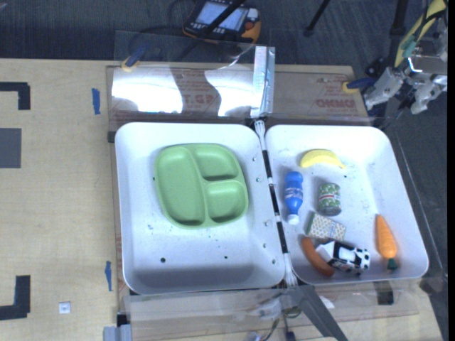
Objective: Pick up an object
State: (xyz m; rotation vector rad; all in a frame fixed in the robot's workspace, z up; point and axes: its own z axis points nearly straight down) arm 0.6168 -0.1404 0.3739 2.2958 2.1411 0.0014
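- Pale wooden bench (57, 190) fills most of the view, with dark floor beyond its far edge and a handheld control unit (220, 18) lying there.
- Left white bin (135, 247) holds a green divided plate (201, 185), lying flat near its middle.
- Right white bin (370, 148) holds all the small objects, gathered toward its centre and near edge.
- The gripper (409, 84) hangs at the upper right, outside and beyond the right bin's far corner, well apart from every object; whether it is apart or together cannot be told.
- Orange carrot (386, 239) lies along the right wall.
- Yellow banana (321, 159) lies toward the far side.
- Blue bottle (293, 194) lies just beside the divider between the bins.
- Green can (328, 198) stands right of the bottle.
- Patterned packet (325, 226) sits just below the can.
- Red sausage (315, 256) and a black-and-white toy cow (347, 256) lie touching at the near edge.
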